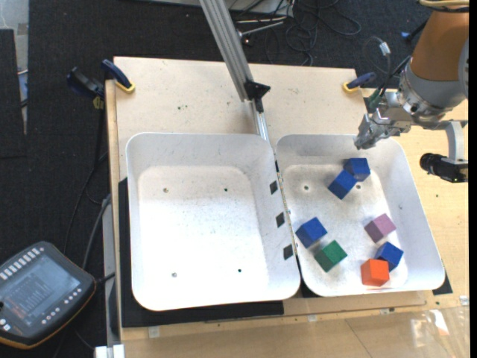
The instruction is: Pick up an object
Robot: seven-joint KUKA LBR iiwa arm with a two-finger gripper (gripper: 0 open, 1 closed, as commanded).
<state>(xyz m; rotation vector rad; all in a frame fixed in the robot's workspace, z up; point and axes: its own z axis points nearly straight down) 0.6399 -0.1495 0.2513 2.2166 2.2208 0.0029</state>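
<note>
Camera view: it looks down at a slant on a bench [194, 88] bearing two shallow white bins side by side.
Objects to pick: seven small blocks lie in the right bin [417, 200].
Top pair: a blue cube [358, 168] touches a second blue block [342, 184] just below and left of it, near the bin's upper middle.
Middle pair: another blue cube [311, 231] sits by the bin's left wall, with a green cube [330, 255] just below and right of it, close or touching.
Right group: a purple cube [380, 227] lies toward the right side; below it a dark blue cube [390, 255] touches an orange cube [375, 272] near the bin's lower rim.
Gripper [367, 142]: it hangs over the right bin's upper rim, just above the top blue cube and apart from it; whether it is open or closed cannot be told, and nothing is seen in its grasp.
Arm [440, 51]: grey with an orange band, it reaches in from the right.
Left bin [141, 200]: white, speckled with small dark marks.
Bench extras: a metal pole [227, 39] slants down to the gap between the bins; clamps with yellow tips [123, 86] sit at the back corners.
Lower left: a handheld pendant [37, 293] rests beside the bench.
</note>
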